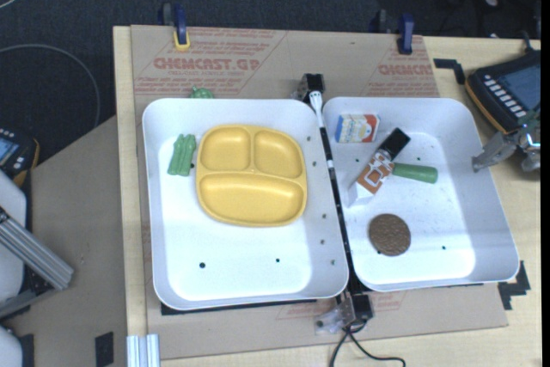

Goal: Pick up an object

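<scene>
Status: the pick has not begun, as far as the view shows; nothing is lifted and every candidate object lies at rest in a bin. In the right bin (pixel 490 211), toward its upper middle, sits a small white and orange carton (pixel 356 128); just below and right of it a black and orange marker (pixel 383 159) lies at a slant, with a green cylinder (pixel 415 174) beside its lower part, close to touching. A brown disc (pixel 389 234) rests apart from these, lower in the same bin. In the left bin (pixel 249 275), a yellow divided plate (pixel 252 174) occupies the centre, with a green ridged piece (pixel 181 155) just beside its left edge. The gripper (pixel 497 152) is at the right edge of the frame, level with the right bin's upper right rim and outside the bin, well apart from all 4 objects there. It carries nothing; whether it is released or clenched cannot be told at this size. Remaining, in my judgement: approach, descent, closure and lift, the whole task.
</scene>
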You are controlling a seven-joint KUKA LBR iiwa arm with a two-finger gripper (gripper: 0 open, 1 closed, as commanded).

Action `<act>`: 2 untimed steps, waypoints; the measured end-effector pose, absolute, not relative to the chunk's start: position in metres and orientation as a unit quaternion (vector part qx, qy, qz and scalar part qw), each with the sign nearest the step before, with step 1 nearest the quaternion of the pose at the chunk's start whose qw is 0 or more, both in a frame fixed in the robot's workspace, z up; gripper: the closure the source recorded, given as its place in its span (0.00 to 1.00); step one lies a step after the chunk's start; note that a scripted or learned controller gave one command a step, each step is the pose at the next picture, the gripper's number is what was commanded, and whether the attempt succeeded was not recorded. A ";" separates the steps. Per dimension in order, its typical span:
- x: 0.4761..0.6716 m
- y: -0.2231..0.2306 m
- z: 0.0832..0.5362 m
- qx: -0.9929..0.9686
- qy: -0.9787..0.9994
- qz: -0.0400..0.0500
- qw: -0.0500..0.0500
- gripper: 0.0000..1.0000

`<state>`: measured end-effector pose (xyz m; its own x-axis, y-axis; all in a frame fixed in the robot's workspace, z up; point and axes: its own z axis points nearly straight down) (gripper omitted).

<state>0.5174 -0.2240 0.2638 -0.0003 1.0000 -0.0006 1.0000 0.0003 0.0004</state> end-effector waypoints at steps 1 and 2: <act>0.521 -0.152 0.105 0.705 0.709 -0.002 -0.008 0.00; 0.524 -0.158 0.125 0.707 0.707 0.000 0.001 1.00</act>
